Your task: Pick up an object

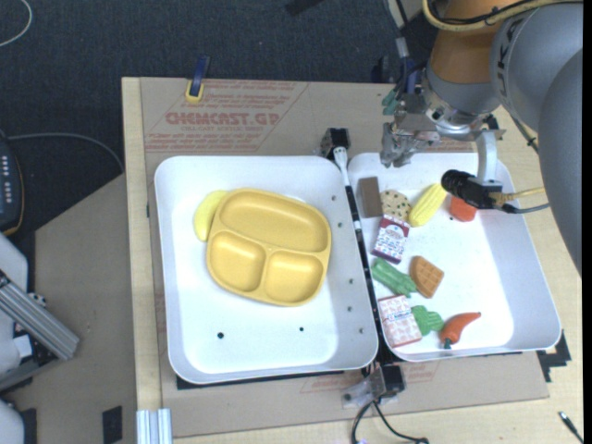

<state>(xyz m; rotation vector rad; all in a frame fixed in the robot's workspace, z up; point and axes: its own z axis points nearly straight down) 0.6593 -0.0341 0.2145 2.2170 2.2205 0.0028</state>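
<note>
Camera view shows the gripper [400,152], whose state I cannot tell, hovering just behind the toy corn cob [426,204] in the right bin [532,285]; it looks light, stiff, slippery plastic, best pinched across its middle.

Toys crowd the right bin [532,276]'s left half; its right half lies open.

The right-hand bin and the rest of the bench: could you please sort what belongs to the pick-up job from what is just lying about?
Belongs to the job:
gripper
right bin
corn cob
waffle
chili pepper
small carton

Just lying about:
left bin
yellow divided plate
blue-and-yellow clamp
cardboard sheet
</note>
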